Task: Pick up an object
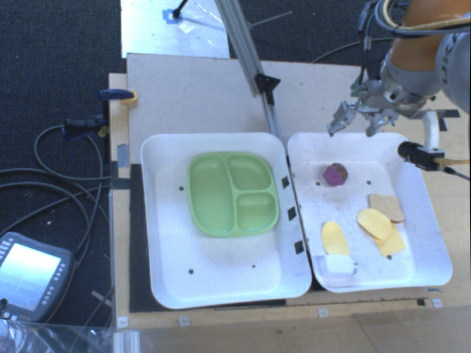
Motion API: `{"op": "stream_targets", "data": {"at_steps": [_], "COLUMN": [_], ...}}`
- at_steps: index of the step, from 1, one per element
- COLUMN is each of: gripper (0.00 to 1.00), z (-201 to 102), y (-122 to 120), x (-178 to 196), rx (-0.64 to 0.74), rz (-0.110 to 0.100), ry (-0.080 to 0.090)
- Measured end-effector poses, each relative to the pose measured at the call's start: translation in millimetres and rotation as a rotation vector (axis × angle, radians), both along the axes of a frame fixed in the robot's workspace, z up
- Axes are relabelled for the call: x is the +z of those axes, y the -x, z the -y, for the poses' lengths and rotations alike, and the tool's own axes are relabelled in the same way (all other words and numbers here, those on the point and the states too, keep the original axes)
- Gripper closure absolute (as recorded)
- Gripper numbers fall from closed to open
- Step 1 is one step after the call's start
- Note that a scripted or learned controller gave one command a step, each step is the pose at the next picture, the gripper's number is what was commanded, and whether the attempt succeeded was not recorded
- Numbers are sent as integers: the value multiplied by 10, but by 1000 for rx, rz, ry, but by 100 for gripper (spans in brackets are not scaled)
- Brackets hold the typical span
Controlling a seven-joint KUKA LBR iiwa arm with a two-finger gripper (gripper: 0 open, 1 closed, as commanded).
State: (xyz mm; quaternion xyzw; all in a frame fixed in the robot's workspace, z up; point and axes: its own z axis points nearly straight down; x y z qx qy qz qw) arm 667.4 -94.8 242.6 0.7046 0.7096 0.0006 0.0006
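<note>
My gripper (pixel 358 120) hangs open above the far rim of the right bin (pixel 423 271), with nothing between its fingers. In that bin lies a small purple ball-like thing (pixel 335 174), below and a little left of the gripper. Nearer the front are a tan slice (pixel 386 207), two yellow pieces (pixel 374 223) (pixel 333 237) and a smaller yellow piece (pixel 392 245). A small white block (pixel 339 264) rests near the front wall.
The left bin (pixel 165 271) holds a green divided plate (pixel 232 194). A slanted metal pole (pixel 243 39) crosses the bench behind the bins. Cables and a handheld pendant (pixel 29 271) lie on the floor at the left.
</note>
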Motion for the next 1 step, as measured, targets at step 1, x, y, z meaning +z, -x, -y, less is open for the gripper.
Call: {"op": "stream_targets", "data": {"at_steps": [1], "gripper": [0], "z": [2], "y": [0], "x": [1], "rx": [0], "rz": [0], "ry": [1]}}
